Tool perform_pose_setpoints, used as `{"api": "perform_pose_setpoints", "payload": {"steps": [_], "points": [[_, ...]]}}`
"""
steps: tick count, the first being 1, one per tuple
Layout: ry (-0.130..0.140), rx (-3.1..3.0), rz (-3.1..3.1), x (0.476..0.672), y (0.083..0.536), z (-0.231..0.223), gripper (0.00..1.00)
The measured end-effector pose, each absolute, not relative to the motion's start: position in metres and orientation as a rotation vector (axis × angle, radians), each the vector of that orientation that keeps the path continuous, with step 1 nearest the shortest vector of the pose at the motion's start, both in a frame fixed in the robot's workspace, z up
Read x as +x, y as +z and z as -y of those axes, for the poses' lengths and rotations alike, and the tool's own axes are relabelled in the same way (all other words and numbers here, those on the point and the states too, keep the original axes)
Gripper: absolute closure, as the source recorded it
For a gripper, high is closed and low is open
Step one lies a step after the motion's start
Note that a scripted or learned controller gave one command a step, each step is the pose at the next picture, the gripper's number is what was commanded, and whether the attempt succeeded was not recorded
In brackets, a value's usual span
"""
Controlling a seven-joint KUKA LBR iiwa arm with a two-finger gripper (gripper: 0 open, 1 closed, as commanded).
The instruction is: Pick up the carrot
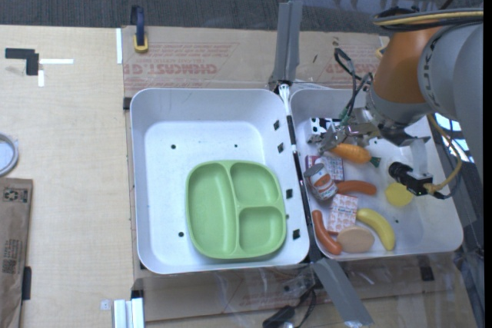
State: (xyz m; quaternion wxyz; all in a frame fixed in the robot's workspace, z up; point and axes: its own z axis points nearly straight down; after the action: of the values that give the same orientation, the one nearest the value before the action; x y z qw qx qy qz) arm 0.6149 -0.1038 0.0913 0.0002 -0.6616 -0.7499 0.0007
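The carrot [350, 153] lies in the right bin [444, 236], in its upper part, above a sausage [356, 187] and a banana [377, 227]. The gripper [335, 136] is just beside the carrot's left end — touching or not, I cannot tell.

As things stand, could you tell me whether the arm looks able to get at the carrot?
Probably yes: the claw hangs right at the carrot in the right bin, and nothing lies over the carrot.
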Motion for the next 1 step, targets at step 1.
{"api": "perform_pose_setpoints", "payload": {"steps": [1], "points": [[0.003, -2.083, 2.351, 0.6148, 0.1002, 0.1052, 1.00]]}}
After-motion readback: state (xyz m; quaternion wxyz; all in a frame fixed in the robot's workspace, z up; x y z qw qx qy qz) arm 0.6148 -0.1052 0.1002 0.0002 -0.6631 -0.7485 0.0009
